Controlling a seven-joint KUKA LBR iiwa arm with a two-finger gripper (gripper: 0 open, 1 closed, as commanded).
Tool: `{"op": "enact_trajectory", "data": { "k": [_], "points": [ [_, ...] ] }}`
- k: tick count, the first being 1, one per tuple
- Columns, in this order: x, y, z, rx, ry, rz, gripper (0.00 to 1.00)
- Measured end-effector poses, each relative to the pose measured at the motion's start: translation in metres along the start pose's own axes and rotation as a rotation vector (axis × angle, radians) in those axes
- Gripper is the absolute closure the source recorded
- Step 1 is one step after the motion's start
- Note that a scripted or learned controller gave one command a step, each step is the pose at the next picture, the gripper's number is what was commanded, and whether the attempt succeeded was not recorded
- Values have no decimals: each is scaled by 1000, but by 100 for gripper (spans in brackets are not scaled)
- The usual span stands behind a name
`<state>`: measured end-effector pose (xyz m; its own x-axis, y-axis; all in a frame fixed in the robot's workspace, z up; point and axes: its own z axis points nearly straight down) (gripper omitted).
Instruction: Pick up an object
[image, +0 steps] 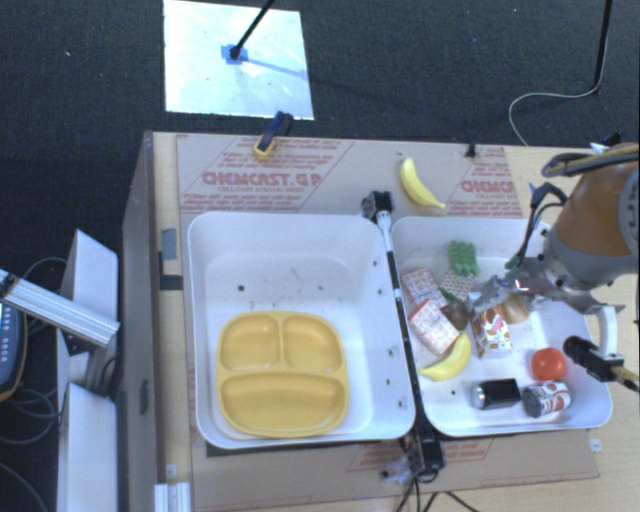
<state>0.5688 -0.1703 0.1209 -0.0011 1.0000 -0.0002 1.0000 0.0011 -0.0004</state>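
White bins, two, side by side on the bench. Left bin (300, 250) holds a yellow tray (283, 372) with three compartments, lying toward the near edge.

Right bin (590, 405) holds the clutter. Arm (595, 225), grey with an orange band, reaches in from the right and hangs over the bin's middle. Gripper (508, 288) sits low among the pieces, just above a small carton (492, 332). Whether the claw is open or closed I cannot tell; it is too blurred against the items under it.

Candidates for the pick, all in the right bin: two red-and-white packets (428, 310) near the divider, a banana (450, 360) just beside them, a dark can (496, 393) and a printed can (546, 400) along the near wall, a tomato (547, 364) beside those, a green piece (462, 257) toward the far wall.

A second banana (421, 186) lies outside on the bench, behind the bins.

Step, by my reading: descent or reach onto a target, nothing visibly lifted. The carton looks the likeliest target. Next move calls for a firm closure on one item, then a straight lift; crowding there risks snagging a neighbour.
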Motion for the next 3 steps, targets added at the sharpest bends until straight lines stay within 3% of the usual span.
{"op": "enact_trajectory", "data": {
  "k": [1, 2, 3],
  "points": [
    [44, 60, 30, -11, -1, -3, 0],
    [39, 104, 30, -13, -1, -5, 0],
    [38, 106, 17, -20, -4, -8, 100]
  ]
}}
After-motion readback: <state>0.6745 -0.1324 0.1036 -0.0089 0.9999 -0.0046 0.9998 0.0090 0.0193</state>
